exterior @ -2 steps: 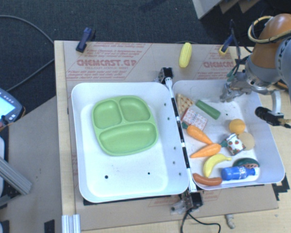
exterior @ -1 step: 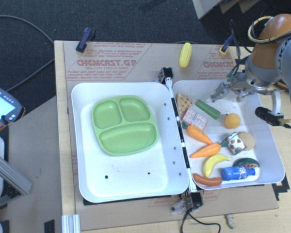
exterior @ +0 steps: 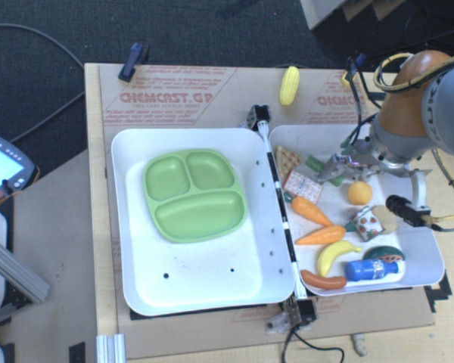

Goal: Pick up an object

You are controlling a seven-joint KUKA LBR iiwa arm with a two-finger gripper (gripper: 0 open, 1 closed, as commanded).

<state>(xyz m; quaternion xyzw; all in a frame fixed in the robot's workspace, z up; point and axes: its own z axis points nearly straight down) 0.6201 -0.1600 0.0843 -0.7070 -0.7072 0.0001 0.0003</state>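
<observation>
Bench (exterior: pixel 174 97) seen from above, two white bins side by side. Left bin (exterior: pixel 136 278), centre of frame, held green divided plate (exterior: pixel 195 195) in its upper half. Right bin (exterior: pixel 431 259), right of frame, packed with toy food: orange ball (exterior: pixel 359 193) near middle; two carrots (exterior: pixel 312 211) (exterior: pixel 321 236) toward bin's left side, one above the other; banana (exterior: pixel 334 254) below them; sausage (exterior: pixel 324 280) at lower left edge; blue tube (exterior: pixel 372 269) lower right with green-and-dark round piece (exterior: pixel 384 252) just above it; small white-and-red cube (exterior: pixel 368 223) under orange ball; flat packet (exterior: pixel 302 183) and waffle-like piece (exterior: pixel 287 159) at upper left of bin. Yellow corn cob (exterior: pixel 289 85) lay on bench above bins. Blue clamp (exterior: pixel 132 62) at upper left of bench. Arm (exterior: pixel 420 100) reached in from upper right, tool (exterior: pixel 337 169) low over upper part of right bin, just left of orange ball. Tool state: could not tell open or closed, nothing seen gripped.
</observation>
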